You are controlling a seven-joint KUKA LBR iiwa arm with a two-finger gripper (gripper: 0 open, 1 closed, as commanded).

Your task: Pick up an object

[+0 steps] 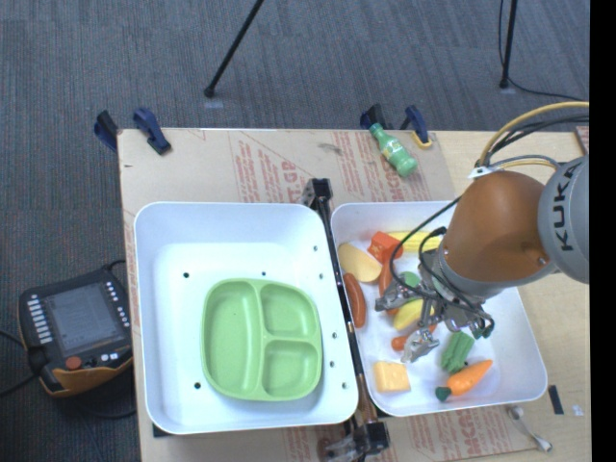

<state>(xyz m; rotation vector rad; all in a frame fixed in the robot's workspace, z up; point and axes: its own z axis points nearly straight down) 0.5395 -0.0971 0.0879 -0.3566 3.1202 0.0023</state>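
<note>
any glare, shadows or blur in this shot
Camera view: soft, even light, no hard glare on the white bins; a faint shadow under the green tray; the gripper and toy food around it look slightly soft, so small details there are hard to read.

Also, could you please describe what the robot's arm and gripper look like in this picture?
The arm is grey with black KUKA lettering, ending in a broad rounded orange band above the wrist. Black and yellow cables loop along it. The gripper below is a small cluster of bare grey metal parts.
</note>
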